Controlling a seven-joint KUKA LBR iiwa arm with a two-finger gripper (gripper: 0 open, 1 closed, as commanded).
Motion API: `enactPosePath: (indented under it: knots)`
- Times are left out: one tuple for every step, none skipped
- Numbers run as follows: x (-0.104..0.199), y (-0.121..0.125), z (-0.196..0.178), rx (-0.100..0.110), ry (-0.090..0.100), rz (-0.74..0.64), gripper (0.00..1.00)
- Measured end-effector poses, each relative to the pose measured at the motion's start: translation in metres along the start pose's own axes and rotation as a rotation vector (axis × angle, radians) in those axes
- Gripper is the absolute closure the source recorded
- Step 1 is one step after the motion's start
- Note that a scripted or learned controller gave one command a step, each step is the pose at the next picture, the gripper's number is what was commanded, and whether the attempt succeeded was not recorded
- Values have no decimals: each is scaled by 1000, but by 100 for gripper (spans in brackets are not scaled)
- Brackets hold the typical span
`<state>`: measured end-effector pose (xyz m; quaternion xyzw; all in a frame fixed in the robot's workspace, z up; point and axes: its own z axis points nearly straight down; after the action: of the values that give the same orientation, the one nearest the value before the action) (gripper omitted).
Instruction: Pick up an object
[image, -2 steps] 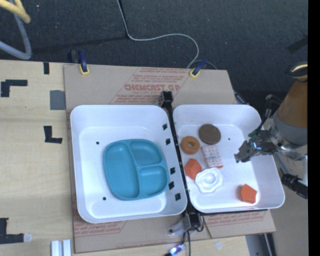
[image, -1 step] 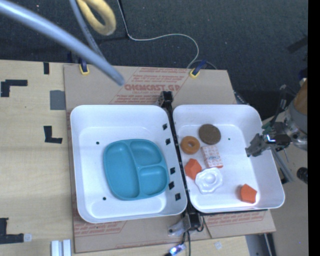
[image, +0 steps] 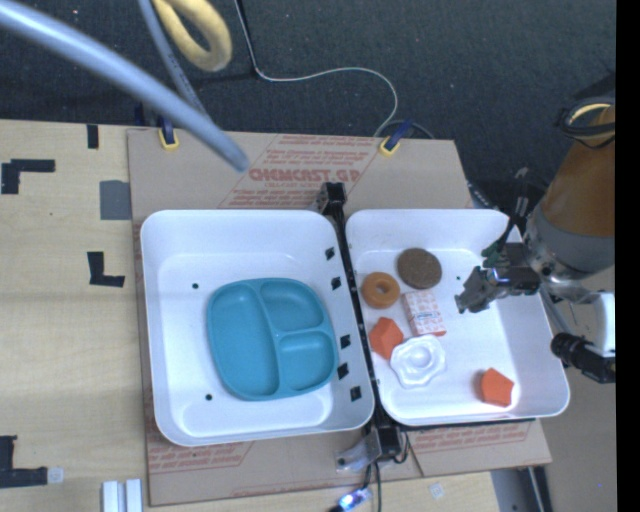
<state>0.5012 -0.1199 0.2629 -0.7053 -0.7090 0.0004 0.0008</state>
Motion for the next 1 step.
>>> enactPosePath:
  knots:
    - [51, 15, -2, -1, 1, -2, 100]
